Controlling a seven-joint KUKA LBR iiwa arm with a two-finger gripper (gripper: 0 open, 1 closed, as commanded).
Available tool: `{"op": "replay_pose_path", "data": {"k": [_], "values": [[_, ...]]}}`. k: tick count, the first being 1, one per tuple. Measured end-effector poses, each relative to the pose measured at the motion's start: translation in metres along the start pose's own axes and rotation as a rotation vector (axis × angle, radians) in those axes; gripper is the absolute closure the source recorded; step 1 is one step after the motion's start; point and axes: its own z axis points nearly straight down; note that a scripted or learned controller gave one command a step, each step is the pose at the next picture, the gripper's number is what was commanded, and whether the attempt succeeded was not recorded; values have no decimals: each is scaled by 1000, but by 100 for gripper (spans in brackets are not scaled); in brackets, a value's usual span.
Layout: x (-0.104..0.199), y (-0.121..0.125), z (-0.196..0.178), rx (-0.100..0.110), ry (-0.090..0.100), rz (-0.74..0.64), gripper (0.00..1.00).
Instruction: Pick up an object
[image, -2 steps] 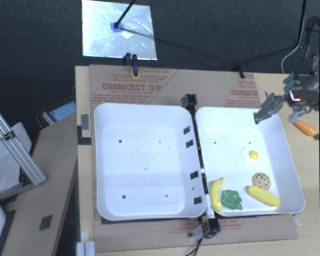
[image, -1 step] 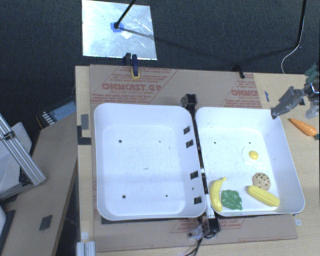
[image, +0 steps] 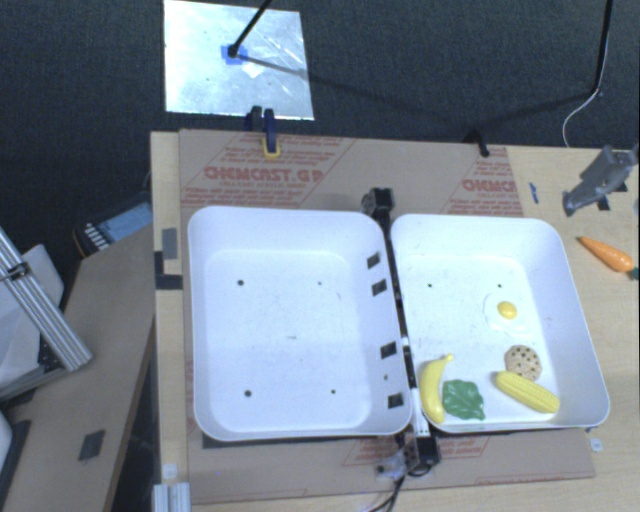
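Two shallow white bins are sitting side by side on a cardboard-covered bench (image: 330, 165). Toward the lower right of the frame, the right bin (image: 570, 290) is holding a banana (image: 432, 388), a green leaf (image: 464, 400), a corn cob (image: 527, 392), a cookie (image: 522, 360) and a fried egg (image: 506, 310). At the upper right edge, a grey gripper (image: 598, 182) is hanging above the bench; I cannot tell its state.

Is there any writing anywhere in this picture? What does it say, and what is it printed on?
"CHEMCAST GP", in red, on the brown sheet under the bins, near its far left corner, seen upside down; the last letters are blurred, so that ending is my best reading.
The same red print repeats near the far right corner and along the sheet's near edge, too blurred to read.
Nothing else carries readable text.
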Motion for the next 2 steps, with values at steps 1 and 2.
{"op": "replay_pose_path", "data": {"k": [1,2], "values": [[-60,-1,2,2,-1,7,0],[-126,-1,2,2,-3,9,0]]}}
